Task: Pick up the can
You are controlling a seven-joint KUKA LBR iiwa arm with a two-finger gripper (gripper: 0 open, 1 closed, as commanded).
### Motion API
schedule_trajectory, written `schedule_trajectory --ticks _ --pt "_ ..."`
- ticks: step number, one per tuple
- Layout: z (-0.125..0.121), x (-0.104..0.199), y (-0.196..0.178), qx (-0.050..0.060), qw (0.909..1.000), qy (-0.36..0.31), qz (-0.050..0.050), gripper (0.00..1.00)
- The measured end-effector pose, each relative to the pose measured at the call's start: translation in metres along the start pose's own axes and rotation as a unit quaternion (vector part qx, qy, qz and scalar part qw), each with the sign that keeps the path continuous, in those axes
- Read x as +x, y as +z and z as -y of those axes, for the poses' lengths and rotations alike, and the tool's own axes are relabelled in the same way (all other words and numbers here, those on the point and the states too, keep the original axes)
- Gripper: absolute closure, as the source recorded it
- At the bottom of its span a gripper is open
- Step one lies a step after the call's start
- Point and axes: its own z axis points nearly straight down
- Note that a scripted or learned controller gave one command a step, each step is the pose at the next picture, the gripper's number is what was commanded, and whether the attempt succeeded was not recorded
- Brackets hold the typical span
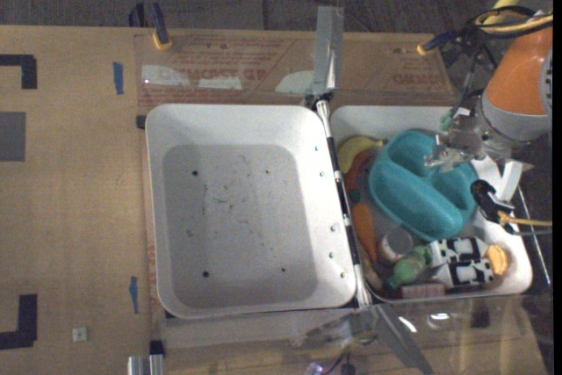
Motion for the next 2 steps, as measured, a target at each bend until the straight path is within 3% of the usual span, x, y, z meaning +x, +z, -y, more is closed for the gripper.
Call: schedule_trajectory --ticks 1,2 --pt "0.0002 -0.0022 -0.0004 0.0 1.0 0.0 0.002 0.0" --pt "-0.0023 0.0 -0.0087 -0.002 1.0 0.0 0.001 1.0"
